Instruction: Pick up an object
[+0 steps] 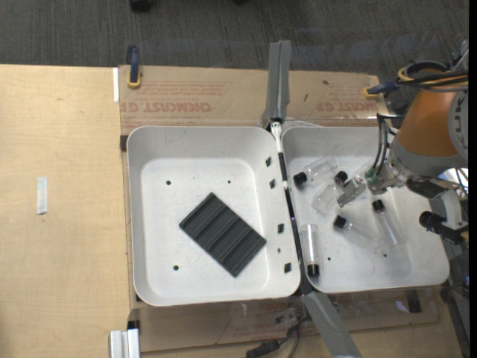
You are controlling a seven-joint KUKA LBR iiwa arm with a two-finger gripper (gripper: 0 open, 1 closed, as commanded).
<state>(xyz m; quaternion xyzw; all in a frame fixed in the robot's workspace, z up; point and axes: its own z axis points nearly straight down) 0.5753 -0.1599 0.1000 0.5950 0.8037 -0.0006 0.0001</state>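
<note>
Gripper (350,192) low among clear vials (328,181), perhaps touching; right bin (417,274).

Bench (59,125), cardboard sheet (223,95), two white bins (141,222)

We look down on a dark grey carpeted floor (223,17) along the top, where two black chair castors (139,0) show at the edge. Below it lies a light wooden benchtop (59,200), with a small pale strip (42,196) on it at left. A sheet of brown printed cardboard (209,99) covers the bench's middle, held at its far edge by a blue-handled clamp (133,66). Light is even, shadows soft.
</note>
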